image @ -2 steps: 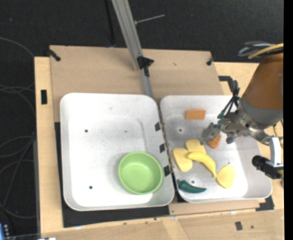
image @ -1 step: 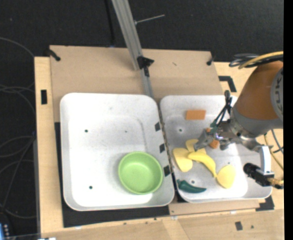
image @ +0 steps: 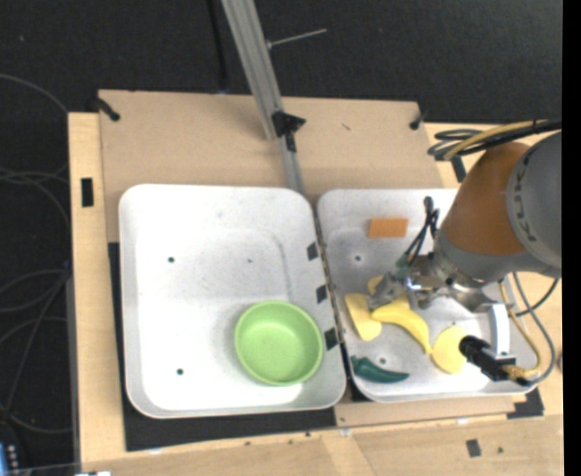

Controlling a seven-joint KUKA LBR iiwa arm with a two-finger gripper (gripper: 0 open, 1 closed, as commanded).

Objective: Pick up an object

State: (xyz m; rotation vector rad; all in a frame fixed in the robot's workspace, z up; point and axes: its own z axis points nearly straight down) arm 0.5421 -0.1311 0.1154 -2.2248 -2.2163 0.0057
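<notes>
Right white bin, yellow banana lying left-to-right, end effector above it, finger state unclear

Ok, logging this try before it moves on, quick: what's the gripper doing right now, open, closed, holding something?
Gripper: down in the right bin over the yellow pieces; open, closed or holding anything cannot be told from this view.

Crowded around the arm in the right bin: yellow pieces, dark green item. Open floor near the orange block. Wide bare room across the left bin (green bowl aside).
</notes>
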